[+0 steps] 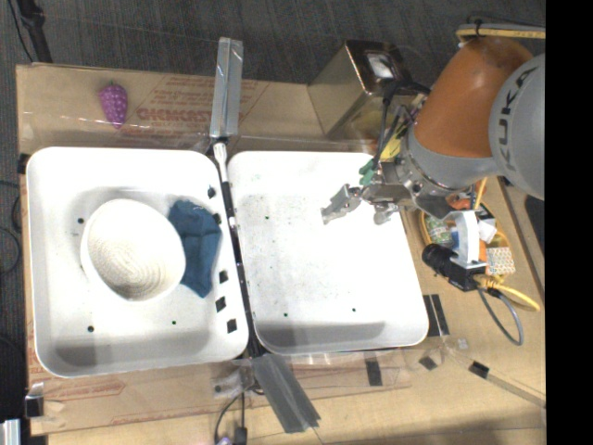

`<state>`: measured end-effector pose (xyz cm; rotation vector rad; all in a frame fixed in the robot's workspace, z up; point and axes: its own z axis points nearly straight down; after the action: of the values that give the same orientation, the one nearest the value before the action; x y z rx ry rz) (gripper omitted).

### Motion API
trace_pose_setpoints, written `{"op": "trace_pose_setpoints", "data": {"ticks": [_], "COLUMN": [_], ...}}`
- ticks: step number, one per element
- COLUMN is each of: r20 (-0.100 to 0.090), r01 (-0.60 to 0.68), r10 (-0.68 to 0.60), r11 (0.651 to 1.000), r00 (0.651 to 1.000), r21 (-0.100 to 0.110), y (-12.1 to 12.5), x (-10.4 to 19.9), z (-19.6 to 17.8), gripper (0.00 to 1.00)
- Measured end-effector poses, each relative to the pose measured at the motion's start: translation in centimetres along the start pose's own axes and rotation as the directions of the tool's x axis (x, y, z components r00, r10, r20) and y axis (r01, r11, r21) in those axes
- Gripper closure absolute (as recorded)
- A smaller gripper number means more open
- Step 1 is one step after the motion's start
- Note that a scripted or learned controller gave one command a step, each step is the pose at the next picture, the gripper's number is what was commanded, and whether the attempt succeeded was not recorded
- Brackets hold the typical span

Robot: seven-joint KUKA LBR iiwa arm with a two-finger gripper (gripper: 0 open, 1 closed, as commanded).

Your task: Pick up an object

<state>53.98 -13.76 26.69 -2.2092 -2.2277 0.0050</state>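
Gripper point(359, 204) is hanging over the upper right part of the right bin point(389, 315), and your 2 fingers look spread apart with nothing between them. Pretty sure of that, though they're small and a bit shiny in this view.

So here's what matters for you: everything worth grabbing sits in the left bin point(46, 248), well apart from the gripper, off toward the left side of the camera view and a bit lower in frame. You've got to cross the divider between the 2 bins to get there.

Nearest candidate is the blue cloth point(196, 245). It's soft, crumpled, matte, and its long axis runs roughly top to bottom in the view, hugging the side of the left bin closest to you. It's touching the white bowl-shaped thing point(132, 248) on its left, which looks round, domed and ribbed or woven, maybe upside down, hard to say.

My guess is the cloth is the easier pinch: folds give the fingers something to bite. That round dome looks wide and smooth-sided, so I'd expect it to slip.

There's also a little purple object point(114, 103) on the cardboard outside the bins, far corner.
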Motion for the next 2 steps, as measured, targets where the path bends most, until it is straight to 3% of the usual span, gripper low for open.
{"op": "trace_pose_setpoints", "data": {"ticks": [1, 2], "r20": [0.001, 0.0], "r01": [-0.041, -0.326], "r10": [0.041, 0.326], "r11": [0.999, 0.945], "r00": [0.999, 0.945], "r21": [-0.005, -0.006], "y": [4.7, 9.9], "x": [-6.6, -5.8], "z": [-8.2, -13.0], "gripper": [0.0, 0.0]}}
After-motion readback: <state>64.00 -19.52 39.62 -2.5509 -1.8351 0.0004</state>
